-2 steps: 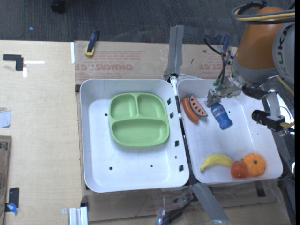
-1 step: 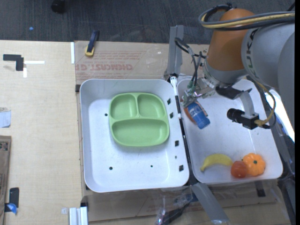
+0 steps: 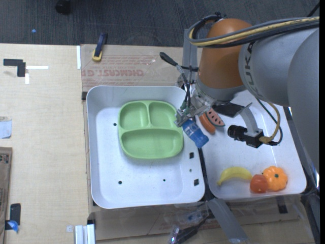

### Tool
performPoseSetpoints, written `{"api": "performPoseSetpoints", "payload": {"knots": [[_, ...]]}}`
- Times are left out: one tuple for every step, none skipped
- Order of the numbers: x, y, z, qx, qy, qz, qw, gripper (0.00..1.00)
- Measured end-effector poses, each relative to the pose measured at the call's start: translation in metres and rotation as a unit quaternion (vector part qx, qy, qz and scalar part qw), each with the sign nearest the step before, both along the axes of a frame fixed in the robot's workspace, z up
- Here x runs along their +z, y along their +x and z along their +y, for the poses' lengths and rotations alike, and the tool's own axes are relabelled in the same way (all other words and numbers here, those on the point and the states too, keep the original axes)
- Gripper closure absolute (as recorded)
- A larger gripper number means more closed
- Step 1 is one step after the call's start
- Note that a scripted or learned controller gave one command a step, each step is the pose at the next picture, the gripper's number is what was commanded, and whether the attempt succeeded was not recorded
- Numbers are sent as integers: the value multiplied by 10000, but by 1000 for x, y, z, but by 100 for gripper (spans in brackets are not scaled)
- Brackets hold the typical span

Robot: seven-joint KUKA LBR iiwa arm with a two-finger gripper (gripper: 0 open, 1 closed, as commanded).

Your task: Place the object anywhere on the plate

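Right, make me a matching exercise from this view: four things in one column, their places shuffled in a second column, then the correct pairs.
Things:
1. green plate
2. banana
3. blue object
4. watermelon slice

Places:
A. at the plate's right rim, over the divide between the bins
B. front of the right bin, beside a tomato and a small pumpkin
C. in the left bin
D. right bin, just below the arm's wrist

Pairs: 1-C, 2-B, 3-A, 4-D

Green plate (image 3: 151, 131) compartments bare, open from above; blue object (image 3: 195, 134) overhangs right rim.
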State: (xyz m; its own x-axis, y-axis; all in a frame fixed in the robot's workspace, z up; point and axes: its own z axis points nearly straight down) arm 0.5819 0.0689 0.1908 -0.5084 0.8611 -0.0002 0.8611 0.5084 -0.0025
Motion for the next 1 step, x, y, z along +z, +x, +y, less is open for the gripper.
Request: {"api": "performPoseSetpoints", "payload": {"knots": [[0,0,0,-1,0,-1,10000,0]]}}
